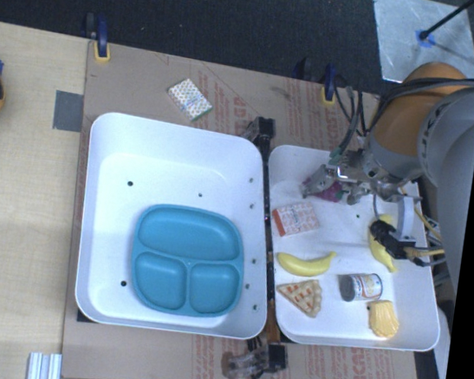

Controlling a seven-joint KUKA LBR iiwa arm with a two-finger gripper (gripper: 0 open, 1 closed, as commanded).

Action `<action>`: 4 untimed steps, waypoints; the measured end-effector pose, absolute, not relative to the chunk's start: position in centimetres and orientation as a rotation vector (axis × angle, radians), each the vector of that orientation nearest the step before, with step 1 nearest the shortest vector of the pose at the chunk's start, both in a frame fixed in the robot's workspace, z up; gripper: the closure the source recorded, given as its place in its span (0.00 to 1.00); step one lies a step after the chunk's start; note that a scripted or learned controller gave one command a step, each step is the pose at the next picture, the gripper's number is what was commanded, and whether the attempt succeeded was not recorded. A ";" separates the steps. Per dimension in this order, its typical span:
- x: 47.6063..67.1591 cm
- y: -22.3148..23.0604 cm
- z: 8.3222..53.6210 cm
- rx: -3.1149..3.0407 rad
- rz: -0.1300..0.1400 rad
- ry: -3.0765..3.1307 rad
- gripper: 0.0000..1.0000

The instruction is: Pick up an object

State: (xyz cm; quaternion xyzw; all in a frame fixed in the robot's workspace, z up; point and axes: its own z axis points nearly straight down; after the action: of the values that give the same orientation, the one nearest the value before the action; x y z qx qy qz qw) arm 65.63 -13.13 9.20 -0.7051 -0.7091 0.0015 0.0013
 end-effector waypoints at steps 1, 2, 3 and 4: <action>65.7 -14.2 9.2 -2.218 0.003 -2.225 0.00; 65.6 -13.0 9.2 -2.214 0.006 -2.225 0.00; 65.6 -15.9 9.2 -2.218 0.002 -2.225 0.00; 65.6 -15.6 9.2 -2.216 0.003 -2.224 0.00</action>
State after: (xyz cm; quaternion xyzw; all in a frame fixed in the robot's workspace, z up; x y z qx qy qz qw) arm 65.63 -15.63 9.23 -0.7059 -0.7083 0.0011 0.0009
